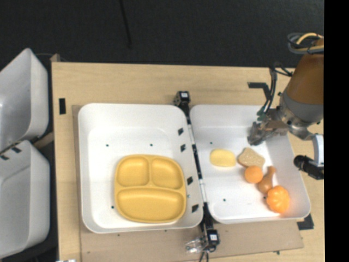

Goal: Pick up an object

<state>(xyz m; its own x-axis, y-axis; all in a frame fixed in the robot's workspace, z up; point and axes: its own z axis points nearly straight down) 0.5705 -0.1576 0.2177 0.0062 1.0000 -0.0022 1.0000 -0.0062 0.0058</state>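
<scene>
While the pincer (260,131) hovers above the right bin (229,119), its state impossible to tell, the tan bread slice (251,158) just below looks light and stiff; its flat sides suit gripping.

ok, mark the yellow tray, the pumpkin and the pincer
yellow tray (150,189), camera view, centre divider.
pumpkin (278,198), camera view, middle of its top.
pincer (260,131), camera view, between its fingertips.

Even overhead light — soft, slightly blurry.
</scene>
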